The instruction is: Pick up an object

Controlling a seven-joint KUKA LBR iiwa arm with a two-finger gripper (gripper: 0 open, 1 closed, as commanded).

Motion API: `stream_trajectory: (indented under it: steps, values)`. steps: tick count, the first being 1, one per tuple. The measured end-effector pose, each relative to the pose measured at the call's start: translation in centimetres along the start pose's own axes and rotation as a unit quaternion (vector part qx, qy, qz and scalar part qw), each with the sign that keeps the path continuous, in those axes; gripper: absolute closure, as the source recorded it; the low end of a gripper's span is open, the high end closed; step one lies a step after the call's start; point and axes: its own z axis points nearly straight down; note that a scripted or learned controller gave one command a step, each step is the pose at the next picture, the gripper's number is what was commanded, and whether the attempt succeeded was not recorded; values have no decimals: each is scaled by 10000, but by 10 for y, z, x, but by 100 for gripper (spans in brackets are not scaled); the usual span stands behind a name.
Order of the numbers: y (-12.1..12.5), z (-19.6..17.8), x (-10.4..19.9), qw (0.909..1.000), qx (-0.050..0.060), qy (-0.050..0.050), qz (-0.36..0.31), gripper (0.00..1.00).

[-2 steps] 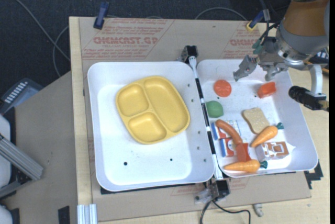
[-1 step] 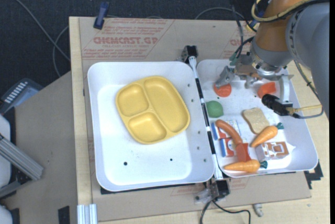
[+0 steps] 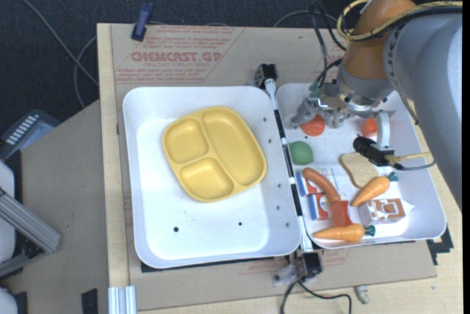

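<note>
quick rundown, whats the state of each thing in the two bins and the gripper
yellow three-compartment plastic tray: flat in left white bin, nothing in it
gripper: low in right white bin, over red-orange round toy
green round toy: lying loose
bread slice toy: flat
two orange carrot toys: on their sides
red sausage toy: lying
</note>
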Motion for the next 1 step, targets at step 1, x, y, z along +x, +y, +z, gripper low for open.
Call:
stream_trajectory:
  steps: [1]
  values:
    - [1,-11,0,10000,-19,-2,1,100]
